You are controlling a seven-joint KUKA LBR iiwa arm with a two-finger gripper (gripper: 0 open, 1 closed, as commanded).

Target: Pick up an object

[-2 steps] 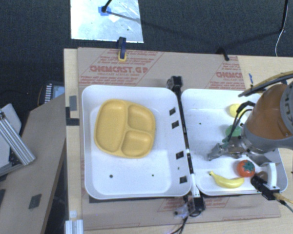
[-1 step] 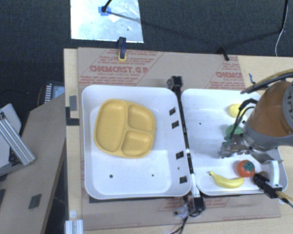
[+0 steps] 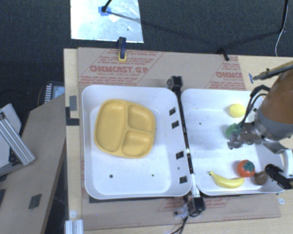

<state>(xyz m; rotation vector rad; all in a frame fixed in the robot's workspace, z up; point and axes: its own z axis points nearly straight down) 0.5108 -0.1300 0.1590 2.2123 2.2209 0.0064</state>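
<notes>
Where the gripper (image 3: 236, 139) descends, a green object (image 3: 232, 129) is half-hidden.

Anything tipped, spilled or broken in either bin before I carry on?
Nothing stands out. The yellow divided plate lies flat in the left bin; banana, tomato and lemon sit loose and intact in the right bin.

Yellow divided plate (image 3: 124, 128) in the white left bin (image 3: 88, 179). The white right bin (image 3: 205, 126) has a yellow banana (image 3: 227, 181), orange-red tomato (image 3: 245, 168), yellow lemon (image 3: 237, 110), something green (image 3: 232, 129) and a brown thing (image 3: 260, 178).
</notes>
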